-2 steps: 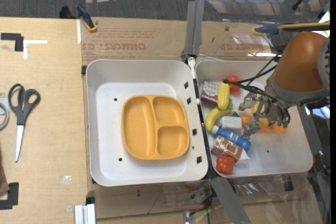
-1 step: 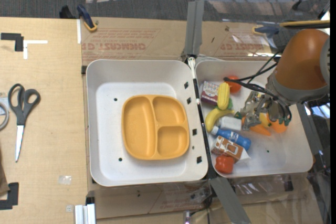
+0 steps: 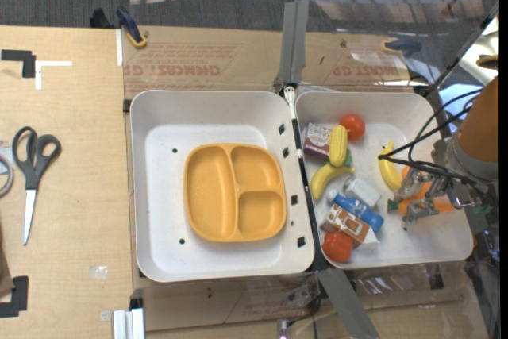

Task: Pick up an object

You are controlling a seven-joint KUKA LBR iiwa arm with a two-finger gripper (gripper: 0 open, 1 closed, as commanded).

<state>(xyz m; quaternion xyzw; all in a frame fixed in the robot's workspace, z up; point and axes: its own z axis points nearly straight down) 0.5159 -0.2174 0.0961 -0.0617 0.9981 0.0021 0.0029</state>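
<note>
The right bin (image 3: 444,254) holds the loose objects. These include a purple box (image 3: 317,140), a corn cob (image 3: 338,145), a red tomato (image 3: 352,127), two bananas (image 3: 325,179) (image 3: 389,171), a blue and white packet (image 3: 359,206), a brown box (image 3: 348,225) and a second red tomato (image 3: 337,247). My gripper (image 3: 414,193) hangs low at the bin's right side, just right of the second banana. It sits directly over an orange and green object (image 3: 435,205), part of which it hides. I cannot tell whether it touches that object.
The left bin (image 3: 159,171) carries a yellow divided plate (image 3: 236,192). Scissors (image 3: 33,163) lie on the wooden bench at far left. Black cables (image 3: 432,131) run across the right bin's far right corner toward the arm (image 3: 484,131).
</note>
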